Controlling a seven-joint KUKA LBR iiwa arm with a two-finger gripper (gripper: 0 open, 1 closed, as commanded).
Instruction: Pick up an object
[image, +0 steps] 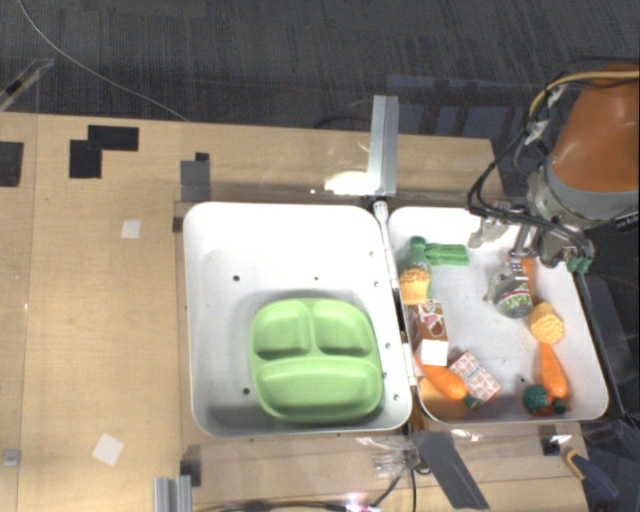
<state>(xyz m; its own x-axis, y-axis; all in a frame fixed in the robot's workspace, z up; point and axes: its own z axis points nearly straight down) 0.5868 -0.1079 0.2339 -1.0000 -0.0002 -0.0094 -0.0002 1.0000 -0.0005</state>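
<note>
Left bin (210, 300): one green divided tray (316, 358), lying flat.
Right bin (590, 385): green piece (437, 252) at top; corn cob (414, 281); brown carton (431, 330); orange carrot (551, 368) at right; yellow round item (546, 323); small patterned box (477, 378).
End effector (516, 292): over right bin's upper right, beside yellow item; finger state cannot be told.
</note>
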